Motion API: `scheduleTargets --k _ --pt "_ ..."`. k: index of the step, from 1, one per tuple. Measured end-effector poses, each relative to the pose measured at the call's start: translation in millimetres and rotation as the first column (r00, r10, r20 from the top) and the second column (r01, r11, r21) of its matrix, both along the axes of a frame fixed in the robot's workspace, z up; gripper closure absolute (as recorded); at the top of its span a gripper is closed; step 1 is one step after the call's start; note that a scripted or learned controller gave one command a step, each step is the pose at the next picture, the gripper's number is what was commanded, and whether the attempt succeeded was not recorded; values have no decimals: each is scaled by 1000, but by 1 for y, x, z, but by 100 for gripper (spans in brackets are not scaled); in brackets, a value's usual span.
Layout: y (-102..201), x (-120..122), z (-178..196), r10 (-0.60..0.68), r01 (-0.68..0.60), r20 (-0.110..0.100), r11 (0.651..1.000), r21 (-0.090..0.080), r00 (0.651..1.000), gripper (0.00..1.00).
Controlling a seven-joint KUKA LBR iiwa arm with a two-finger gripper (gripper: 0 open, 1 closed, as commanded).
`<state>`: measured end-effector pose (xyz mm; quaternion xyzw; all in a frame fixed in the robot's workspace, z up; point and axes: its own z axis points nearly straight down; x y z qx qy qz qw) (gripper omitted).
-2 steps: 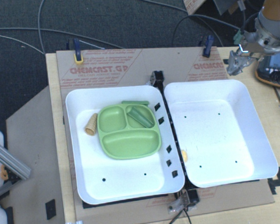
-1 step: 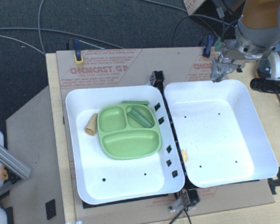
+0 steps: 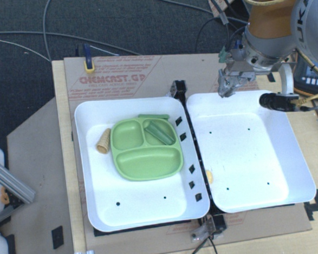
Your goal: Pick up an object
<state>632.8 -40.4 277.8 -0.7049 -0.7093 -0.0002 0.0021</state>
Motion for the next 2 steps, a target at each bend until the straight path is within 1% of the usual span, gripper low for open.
scheduleTargets --k 1,2 --pt "48 0 -5 -2 2 0 1000 -2 1000 100" --pt "99 16 -15 -1 1 4 1000 -2 1000 100"
